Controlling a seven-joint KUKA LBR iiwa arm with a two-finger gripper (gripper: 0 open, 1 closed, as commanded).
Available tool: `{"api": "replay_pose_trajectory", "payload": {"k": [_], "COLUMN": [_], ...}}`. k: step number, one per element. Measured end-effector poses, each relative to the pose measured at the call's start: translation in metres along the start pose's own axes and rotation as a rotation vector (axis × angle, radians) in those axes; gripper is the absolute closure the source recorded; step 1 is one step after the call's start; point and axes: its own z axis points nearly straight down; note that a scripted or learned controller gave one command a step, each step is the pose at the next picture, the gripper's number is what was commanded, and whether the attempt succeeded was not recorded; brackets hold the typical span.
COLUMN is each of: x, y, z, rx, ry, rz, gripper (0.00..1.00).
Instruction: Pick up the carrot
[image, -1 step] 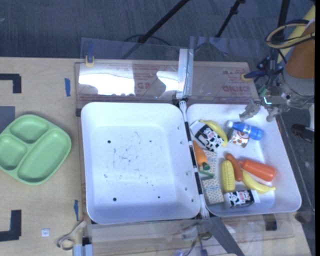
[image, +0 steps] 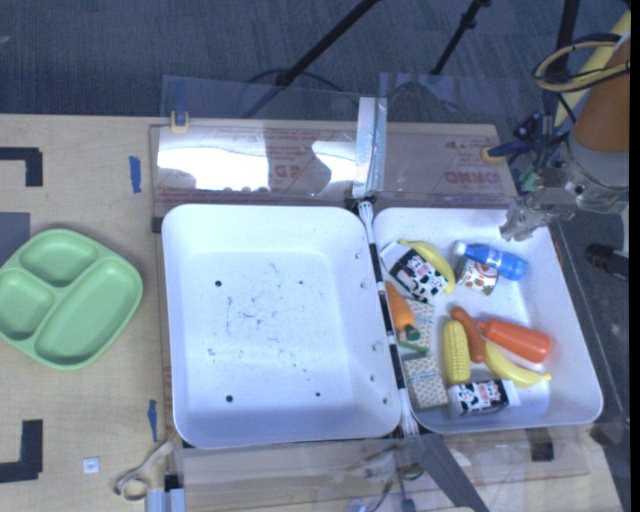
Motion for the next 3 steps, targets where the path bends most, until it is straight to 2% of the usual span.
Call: {"api": "replay_pose_trajectory", "payload": {"k": [1, 2, 3], "x": [0.0223, 0.0224, 0.0226], "y": [-0.0325, -0.0325, -0.0314], "z": [-0.1526, -0.1524, -0.1612], "rx": [-0.005, -0.004, -0.005], "ry": [-0.002, -0.002, -0.004], "rz": [-0.197, -0.197, -0.198], "gripper": [1.00, 0.00, 1.00]}}
